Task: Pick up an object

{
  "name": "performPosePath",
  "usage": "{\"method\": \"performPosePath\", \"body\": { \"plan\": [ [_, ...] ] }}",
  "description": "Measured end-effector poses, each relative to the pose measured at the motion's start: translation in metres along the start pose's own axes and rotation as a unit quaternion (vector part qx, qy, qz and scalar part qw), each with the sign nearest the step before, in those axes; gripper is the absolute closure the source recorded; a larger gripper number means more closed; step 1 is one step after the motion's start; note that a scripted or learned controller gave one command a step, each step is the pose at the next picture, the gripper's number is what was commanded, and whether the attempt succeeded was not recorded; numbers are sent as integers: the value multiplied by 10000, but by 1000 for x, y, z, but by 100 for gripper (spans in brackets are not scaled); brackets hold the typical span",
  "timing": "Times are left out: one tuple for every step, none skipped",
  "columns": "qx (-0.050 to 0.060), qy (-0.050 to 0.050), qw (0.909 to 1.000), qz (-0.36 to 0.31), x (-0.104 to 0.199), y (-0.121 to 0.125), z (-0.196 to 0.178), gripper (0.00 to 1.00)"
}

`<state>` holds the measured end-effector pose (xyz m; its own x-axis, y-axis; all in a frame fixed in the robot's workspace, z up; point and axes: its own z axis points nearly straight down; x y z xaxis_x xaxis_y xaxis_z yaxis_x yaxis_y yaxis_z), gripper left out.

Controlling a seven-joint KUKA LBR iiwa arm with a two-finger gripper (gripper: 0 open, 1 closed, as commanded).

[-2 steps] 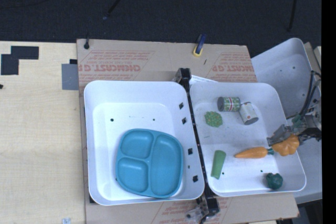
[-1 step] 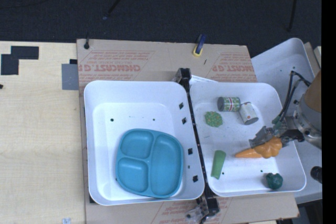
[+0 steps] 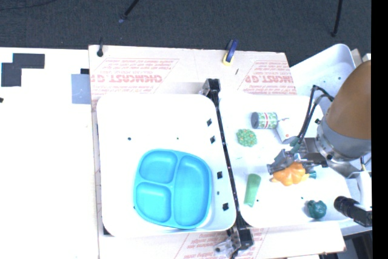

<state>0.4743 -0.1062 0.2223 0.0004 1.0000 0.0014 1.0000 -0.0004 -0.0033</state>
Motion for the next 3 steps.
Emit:
{"method": "performPosePath", "body": {
  "plan": [
    [-5,3,10000,-27,62,8,-5,100],
    [-2,2,10000,-26,112,24,-4,100],
    [0,4,10000,-29,167,29,-13,100]
  ]
}}
